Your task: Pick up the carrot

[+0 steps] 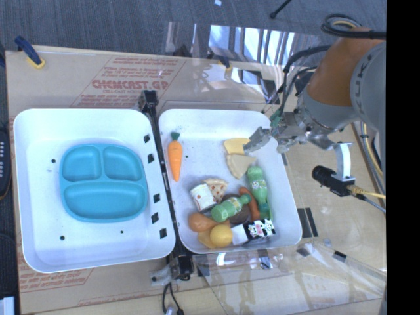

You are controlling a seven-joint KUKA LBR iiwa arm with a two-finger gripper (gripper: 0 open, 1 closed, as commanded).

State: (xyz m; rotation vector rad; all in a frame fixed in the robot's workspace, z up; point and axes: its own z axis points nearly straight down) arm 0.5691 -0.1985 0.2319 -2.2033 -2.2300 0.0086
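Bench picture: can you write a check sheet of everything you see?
Surface: two white bins, left bin, right bin.
Job's things: carrot lies by the right bin's left wall, untouched.
Clutter: toy food pile in the right bin; blue divided plate in the left bin.
Grippers: gripper over the right bin's upper right corner, holding nothing.
Cables: black cables along the arm.
Surroundings: cardboard under the bins.

A blue divided plate (103, 181) sits in the left bin (26, 176); toy foods, perhaps bottles (258, 182), crowd the right.
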